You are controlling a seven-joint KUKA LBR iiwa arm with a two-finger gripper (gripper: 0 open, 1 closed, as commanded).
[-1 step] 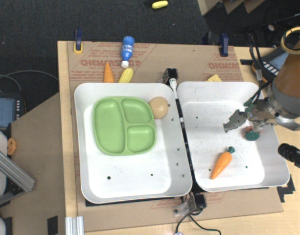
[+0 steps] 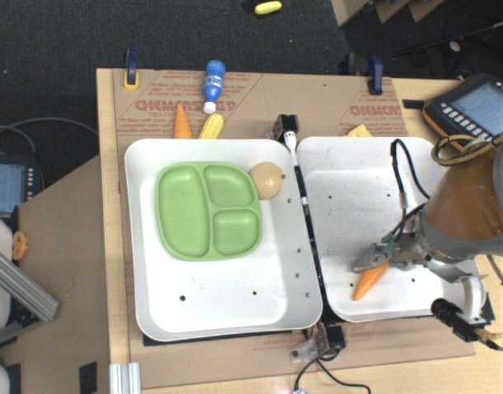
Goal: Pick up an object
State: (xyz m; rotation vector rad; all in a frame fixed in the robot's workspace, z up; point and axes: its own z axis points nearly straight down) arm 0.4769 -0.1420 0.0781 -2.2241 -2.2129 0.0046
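An orange carrot point(image 2: 367, 283) lies in the right white bin point(image 2: 349, 179), near its front edge, pointing down-left. My gripper point(image 2: 381, 257) sits low in that bin, right at the carrot's thicker upper end and touching or overlapping it. The grey and orange arm point(image 2: 464, 208) covers the bin's right side. In the left white bin point(image 2: 153, 294) rests a green divided plate point(image 2: 208, 210) with a tan round object point(image 2: 267, 179) at its upper right corner.
Behind the left bin, on the bench, lie a blue and white bottle point(image 2: 212, 84), a small orange carrot point(image 2: 181, 123) and a yellow corn piece point(image 2: 211, 125). A yellow piece point(image 2: 359, 131) lies behind the right bin. A black cable point(image 2: 396, 171) loops over the right bin.
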